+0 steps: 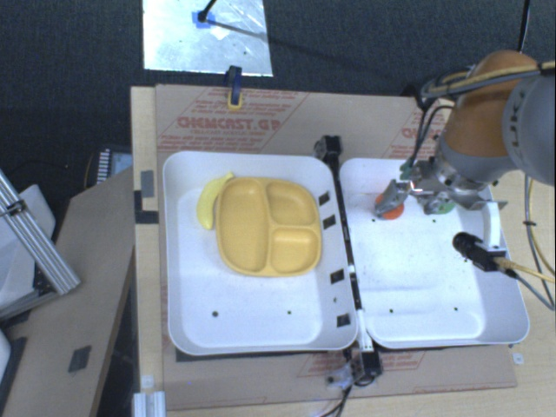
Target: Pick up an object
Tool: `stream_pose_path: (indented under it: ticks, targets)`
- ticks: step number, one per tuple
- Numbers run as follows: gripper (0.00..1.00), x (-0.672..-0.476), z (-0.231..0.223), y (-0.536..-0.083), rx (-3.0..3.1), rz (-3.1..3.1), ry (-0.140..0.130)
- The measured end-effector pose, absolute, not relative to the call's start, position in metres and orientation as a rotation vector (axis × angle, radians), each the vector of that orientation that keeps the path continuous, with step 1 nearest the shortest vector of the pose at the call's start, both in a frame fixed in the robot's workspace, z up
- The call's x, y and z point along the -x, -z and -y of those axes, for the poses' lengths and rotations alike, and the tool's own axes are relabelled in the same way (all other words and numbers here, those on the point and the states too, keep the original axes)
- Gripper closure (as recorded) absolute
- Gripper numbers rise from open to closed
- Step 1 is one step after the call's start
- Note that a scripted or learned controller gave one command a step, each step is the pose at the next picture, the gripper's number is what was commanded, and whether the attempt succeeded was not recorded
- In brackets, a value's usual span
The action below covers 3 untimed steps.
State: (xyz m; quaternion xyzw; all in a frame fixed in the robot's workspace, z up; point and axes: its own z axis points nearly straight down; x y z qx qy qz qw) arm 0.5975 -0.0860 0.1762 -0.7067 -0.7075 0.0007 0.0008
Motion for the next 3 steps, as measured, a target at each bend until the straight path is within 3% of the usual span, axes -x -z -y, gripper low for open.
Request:
stream_pose_path:
  ticks: [1, 2, 3]
  targets:
    - [0.0, -0.594, 0.088, -0.114, 2.219, 2.22, -0.004]
    - [0.0, -0.594, 0.087, -0.083, 2.22, 2.22, -0.002]
    - [1.0, -0.596, 0.088, -0.095, 2.225, 2.221, 0.003]
